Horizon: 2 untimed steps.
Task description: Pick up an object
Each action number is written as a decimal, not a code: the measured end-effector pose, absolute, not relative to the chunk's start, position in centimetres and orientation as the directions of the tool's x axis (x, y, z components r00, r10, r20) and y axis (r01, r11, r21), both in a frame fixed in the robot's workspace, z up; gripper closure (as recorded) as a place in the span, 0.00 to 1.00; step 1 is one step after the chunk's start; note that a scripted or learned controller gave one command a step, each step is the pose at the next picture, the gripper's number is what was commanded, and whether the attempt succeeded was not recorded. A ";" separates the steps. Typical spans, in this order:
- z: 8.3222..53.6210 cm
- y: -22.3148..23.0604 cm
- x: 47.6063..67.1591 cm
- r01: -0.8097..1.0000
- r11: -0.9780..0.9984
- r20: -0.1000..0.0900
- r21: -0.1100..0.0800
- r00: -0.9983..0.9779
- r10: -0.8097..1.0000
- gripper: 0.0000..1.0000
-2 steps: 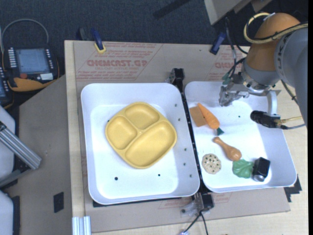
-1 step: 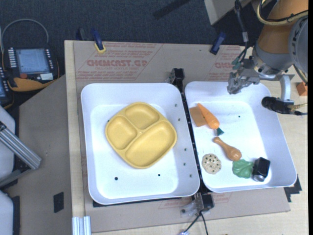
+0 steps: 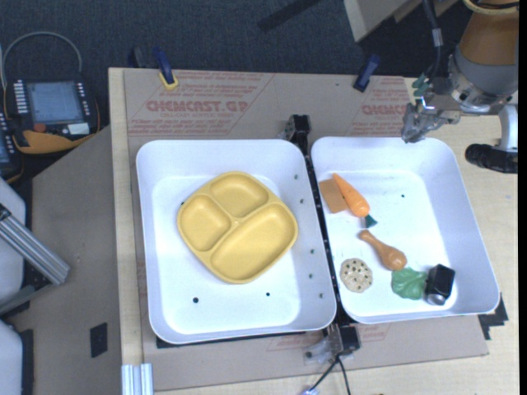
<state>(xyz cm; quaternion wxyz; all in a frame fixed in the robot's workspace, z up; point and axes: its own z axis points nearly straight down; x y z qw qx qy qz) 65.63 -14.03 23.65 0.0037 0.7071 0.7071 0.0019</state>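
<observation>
From where I stood, the gripper hung over the far rim of the right bin, near its back right corner, with the grey arm and its orange band rising away toward the upper right. The fingers were small and blurred against the cardboard, so I could not tell how the jaws stood; nothing was visibly between them.

The things to pick all lay lower in that bin, well apart from the gripper. Nearest to it was the carrot, slanting across a flat brown piece that looked like a slice of toast, though I would not swear to it. Below those lay a tan drumstick, then a speckled cookie close to the bin's left wall. In the near right corner a green leafy piece sat touching a small black object.

The left bin held a yellow divided plate, three compartments, lying flat about the middle. A black clamp sat between the two bins at their far edge.
</observation>
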 end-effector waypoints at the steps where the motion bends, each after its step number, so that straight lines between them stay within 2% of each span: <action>1: 29.0 -14.0 65.7 1.000 0.001 -0.002 0.007 -0.001 1.000 1.00; 2: 27.2 -9.9 64.0 1.000 0.003 0.001 -0.003 -0.003 1.000 1.00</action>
